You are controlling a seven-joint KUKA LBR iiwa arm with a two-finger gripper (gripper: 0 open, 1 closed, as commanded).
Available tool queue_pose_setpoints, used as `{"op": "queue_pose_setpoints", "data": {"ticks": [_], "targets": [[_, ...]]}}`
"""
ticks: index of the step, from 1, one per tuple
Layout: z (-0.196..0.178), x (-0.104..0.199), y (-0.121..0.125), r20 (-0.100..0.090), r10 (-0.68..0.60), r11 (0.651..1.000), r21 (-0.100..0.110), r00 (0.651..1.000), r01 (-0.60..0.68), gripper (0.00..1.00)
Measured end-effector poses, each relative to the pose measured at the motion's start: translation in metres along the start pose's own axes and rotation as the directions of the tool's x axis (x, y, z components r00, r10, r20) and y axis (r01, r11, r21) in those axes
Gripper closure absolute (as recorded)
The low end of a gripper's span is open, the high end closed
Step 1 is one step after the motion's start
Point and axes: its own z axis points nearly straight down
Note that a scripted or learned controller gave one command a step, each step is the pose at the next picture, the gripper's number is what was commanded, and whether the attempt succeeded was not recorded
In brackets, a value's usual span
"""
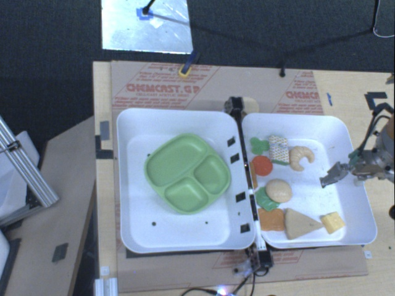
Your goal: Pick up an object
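Observation:
The right bin (345,134) holds several toy foods: a tan croissant (301,156), a grey striped packet (278,148), a green piece (259,145), a red tomato (262,165), a beige roll (278,190), an orange square (271,219), a tan wedge (302,224) and a yellow cube (333,222). My gripper (330,177) reaches in from the right over that bin's bare right part. It hangs right of the roll, below and right of the croissant, and above the yellow cube. Nothing visible is caught in it.
The left bin (136,134) bears a light green divided plate (187,173). A black-clipped divider (244,177) runs between the bins. A metal sheet (147,17) lies beyond the bench, and a cable (378,17) hangs at the top right.

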Motion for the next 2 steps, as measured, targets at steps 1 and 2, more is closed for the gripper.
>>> {"op": "queue_pose_setpoints", "data": {"ticks": [1, 2], "targets": [[-0.007, 0.001, 0.003, 0.003, -0.004, 1.000, -0.013, 1.000, 0.005, 0.00], [0.041, -0.008, 0.008, 0.003, -0.003, 1.000, -0.012, 1.000, 0.003, 0.00]]}}
